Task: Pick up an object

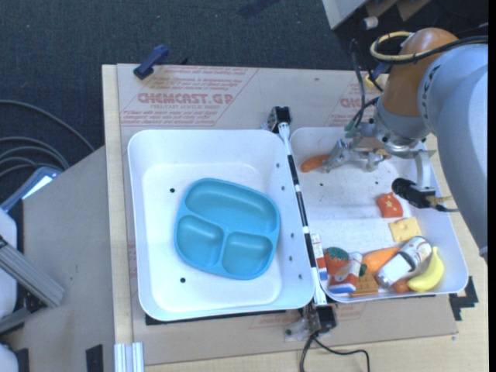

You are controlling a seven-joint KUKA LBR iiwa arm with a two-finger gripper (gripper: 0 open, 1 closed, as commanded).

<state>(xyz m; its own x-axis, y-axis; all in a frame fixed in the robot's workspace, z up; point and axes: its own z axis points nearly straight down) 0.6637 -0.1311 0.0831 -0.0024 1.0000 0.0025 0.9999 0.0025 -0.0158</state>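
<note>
My gripper is low over the far left part of the right bin. A small orange carrot-shaped piece lies on the bin floor just left of the gripper's tip, touching or nearly touching it. The grey wrist and orange band rise behind it to the right. A pile of toy food lies in the near corner: a banana, an orange carrot, a white bottle and a red tomato-like piece. An orange-red block and a yellow cheese slice lie apart from the pile.
The left bin holds a blue divided plate. A black-and-white divider rail runs between the bins. A black cable connector hangs over the right bin's right side. A blue clip sits at the bench's far left corner.
</note>
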